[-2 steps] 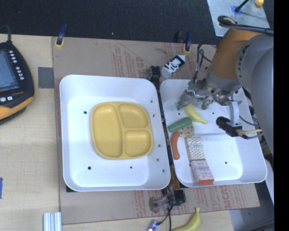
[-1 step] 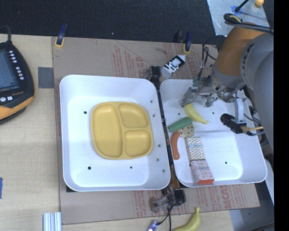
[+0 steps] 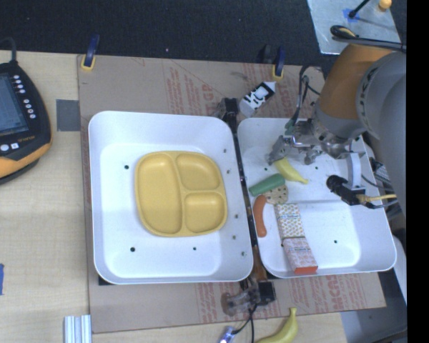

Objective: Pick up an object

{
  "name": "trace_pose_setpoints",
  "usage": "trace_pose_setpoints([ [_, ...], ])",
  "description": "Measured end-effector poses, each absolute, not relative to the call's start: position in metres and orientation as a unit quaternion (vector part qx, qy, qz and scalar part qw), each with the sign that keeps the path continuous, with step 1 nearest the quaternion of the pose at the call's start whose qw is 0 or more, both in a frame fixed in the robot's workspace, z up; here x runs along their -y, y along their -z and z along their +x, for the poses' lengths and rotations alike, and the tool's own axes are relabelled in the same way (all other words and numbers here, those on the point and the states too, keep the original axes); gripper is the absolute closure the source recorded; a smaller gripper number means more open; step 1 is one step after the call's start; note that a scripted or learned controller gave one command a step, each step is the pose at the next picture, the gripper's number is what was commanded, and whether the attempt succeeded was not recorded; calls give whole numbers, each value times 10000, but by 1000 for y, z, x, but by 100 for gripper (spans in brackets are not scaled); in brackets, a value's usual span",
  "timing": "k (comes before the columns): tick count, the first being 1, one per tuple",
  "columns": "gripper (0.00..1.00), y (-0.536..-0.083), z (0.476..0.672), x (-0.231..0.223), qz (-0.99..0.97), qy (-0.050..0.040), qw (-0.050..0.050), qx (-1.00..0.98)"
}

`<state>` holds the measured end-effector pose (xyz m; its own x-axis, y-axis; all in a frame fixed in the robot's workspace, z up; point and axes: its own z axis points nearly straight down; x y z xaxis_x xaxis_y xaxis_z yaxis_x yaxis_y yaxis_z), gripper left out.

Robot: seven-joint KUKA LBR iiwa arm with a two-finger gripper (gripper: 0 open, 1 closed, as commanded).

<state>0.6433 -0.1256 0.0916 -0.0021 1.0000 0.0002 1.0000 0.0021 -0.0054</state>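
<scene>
Gripper [image 3: 294, 151] low over the right bin's [image 3: 357, 252] far-left part, just above a yellow piece [image 3: 290, 171]; fingers' state unclear, nothing seen held. Cardboard-covered bench [image 3: 164, 73], dark floor beyond. Left bin [image 3: 111, 249] holds a yellow tray [image 3: 180, 192], bare white margin all round. Right bin's clutter hugs its left wall: box [image 3: 290, 225], green piece [image 3: 266, 185], orange piece [image 3: 261, 216]; right half bare.

Yellow divided plate [image 3: 180, 192] in the left bin [image 3: 107, 259]; orange-edged handheld pendant [image 3: 13, 123] on the bench [image 3: 36, 263] beside it.
</scene>
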Motion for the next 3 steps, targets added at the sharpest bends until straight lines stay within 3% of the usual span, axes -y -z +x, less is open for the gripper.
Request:
trace_pose_setpoints([
  [1,0,-92,627,128,-7057,-22,19,7085],
  [2,0,-92,632,113,-7051,-17,6,7091],
  [3,100,-102,632,114,-7046,-27,13,7096],
])
